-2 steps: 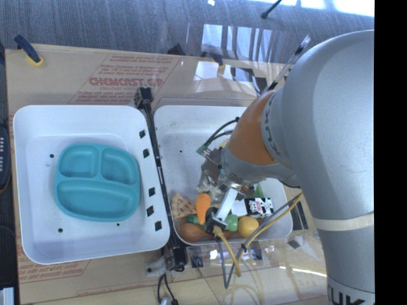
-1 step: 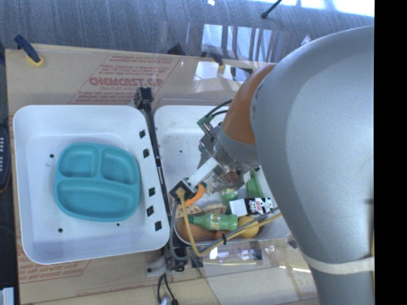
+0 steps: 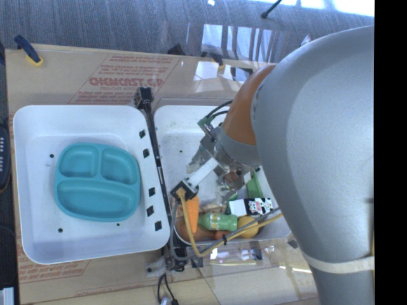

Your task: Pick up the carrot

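The grey arm point(image 3: 318, 151) is filling the right side, hiding much of the right bin point(image 3: 175, 126). The gripper point(image 3: 186, 192) is reaching down to the pile at that bin's near end, its tip seemingly touching the carrot point(image 3: 189, 213); whether it is apart or clamped, I cannot tell. The carrot is lying beside a green bottle point(image 3: 219, 221), with a black-and-white carton point(image 3: 251, 206) to the right. The left bin point(image 3: 32, 170) is holding a teal divided plate point(image 3: 96, 182). Red print on the far cardboard point(image 3: 121, 75) is reading "CHEMCAST"; smaller lines are blurring.
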{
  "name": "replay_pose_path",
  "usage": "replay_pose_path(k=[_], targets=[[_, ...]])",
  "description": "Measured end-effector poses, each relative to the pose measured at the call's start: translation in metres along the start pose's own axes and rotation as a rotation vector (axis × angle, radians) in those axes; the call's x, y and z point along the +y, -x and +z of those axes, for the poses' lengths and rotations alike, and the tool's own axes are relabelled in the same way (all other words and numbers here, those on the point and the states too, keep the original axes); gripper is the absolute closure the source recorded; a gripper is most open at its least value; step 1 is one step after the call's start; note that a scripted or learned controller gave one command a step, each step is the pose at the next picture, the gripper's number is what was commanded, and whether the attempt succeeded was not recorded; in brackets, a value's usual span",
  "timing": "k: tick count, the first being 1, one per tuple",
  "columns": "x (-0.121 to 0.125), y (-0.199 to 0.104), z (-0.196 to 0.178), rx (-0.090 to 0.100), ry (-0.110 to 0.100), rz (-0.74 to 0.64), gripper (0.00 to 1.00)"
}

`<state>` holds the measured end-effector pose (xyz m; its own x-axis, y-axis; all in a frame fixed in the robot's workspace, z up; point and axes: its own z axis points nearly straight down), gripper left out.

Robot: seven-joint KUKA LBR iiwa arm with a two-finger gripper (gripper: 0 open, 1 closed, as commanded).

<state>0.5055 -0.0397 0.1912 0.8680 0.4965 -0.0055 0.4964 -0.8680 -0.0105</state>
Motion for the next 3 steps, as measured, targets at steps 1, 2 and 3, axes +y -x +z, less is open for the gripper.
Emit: replay_pose_path(k=[1, 2, 3], targets=[[0.054, 0.057, 0.058, 0.015, 0.029, -0.068, 0.0], [0.043, 0.049, 0.098, 0.01, 0.009, 0.231, 0.0], [0.064, -0.001, 0.099, 0.005, -0.001, 0.308, 0.0]])
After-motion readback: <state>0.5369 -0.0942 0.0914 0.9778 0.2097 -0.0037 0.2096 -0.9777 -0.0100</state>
